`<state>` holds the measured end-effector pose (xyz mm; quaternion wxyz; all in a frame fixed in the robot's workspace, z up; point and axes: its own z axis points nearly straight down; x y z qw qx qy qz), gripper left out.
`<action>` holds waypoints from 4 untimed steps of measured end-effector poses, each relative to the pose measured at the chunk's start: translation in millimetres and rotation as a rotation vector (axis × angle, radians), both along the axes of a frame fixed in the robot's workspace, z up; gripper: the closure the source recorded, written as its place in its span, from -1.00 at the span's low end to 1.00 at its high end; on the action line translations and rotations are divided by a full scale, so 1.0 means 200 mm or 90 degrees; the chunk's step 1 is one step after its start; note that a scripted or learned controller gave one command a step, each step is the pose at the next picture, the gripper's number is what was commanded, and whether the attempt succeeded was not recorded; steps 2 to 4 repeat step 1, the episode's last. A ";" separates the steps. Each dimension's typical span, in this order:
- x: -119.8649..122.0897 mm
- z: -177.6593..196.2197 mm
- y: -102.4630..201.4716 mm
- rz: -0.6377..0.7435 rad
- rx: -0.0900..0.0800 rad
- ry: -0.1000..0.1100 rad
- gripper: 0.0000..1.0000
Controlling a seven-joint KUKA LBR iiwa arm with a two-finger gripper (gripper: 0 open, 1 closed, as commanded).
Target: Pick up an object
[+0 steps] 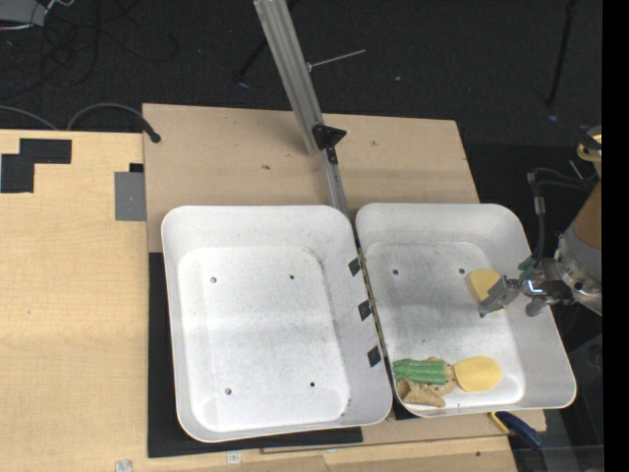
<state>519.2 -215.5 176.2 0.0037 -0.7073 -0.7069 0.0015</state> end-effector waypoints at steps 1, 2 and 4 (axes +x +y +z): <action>-0.04 -0.29 -0.03 0.000 0.000 0.001 -1.00; -0.04 -0.29 -0.03 0.000 0.000 0.001 -1.00; -0.04 -0.29 -0.03 0.000 0.000 0.001 -1.00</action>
